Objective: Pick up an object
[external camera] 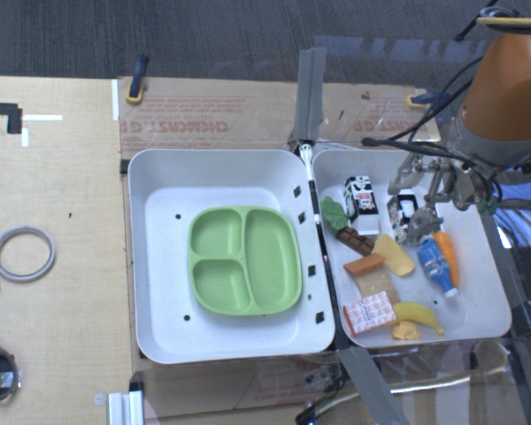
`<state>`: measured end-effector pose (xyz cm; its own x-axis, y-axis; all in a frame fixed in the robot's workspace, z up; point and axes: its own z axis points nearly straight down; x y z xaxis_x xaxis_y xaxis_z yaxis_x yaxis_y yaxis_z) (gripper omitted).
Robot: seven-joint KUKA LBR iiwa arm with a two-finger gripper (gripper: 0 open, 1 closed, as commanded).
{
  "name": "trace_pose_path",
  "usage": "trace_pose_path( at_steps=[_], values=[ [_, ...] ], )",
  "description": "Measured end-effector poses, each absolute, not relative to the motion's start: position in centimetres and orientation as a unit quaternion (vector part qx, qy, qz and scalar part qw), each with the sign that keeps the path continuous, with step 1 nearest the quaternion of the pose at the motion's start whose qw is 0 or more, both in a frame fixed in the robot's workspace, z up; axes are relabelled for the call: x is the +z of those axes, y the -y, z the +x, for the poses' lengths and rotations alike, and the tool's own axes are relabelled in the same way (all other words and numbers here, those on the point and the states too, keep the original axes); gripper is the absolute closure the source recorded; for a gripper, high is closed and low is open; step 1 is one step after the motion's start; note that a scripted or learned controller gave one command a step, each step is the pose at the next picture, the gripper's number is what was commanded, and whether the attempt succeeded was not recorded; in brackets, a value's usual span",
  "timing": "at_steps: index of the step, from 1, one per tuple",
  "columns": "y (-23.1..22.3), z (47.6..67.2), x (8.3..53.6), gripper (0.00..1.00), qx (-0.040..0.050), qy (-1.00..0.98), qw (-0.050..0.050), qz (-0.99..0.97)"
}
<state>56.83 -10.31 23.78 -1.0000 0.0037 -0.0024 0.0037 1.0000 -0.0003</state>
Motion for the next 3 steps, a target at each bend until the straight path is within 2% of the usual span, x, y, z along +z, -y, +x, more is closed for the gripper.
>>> trace_pose_path(
  at_steps=[1, 2, 3],
  values=[
    [14.2, 56.9, 10.0, 0.0, -0.0001, -0.993, 0.001, 0.114],
    [14.1, 57.0, 11.0, 1.0, -0.0006, -0.994, 0.002, 0.112],
    [11.6, 56.5, 18.3, 1.0, -0.0004, -0.916, 0.001, 0.401]
  ],
)
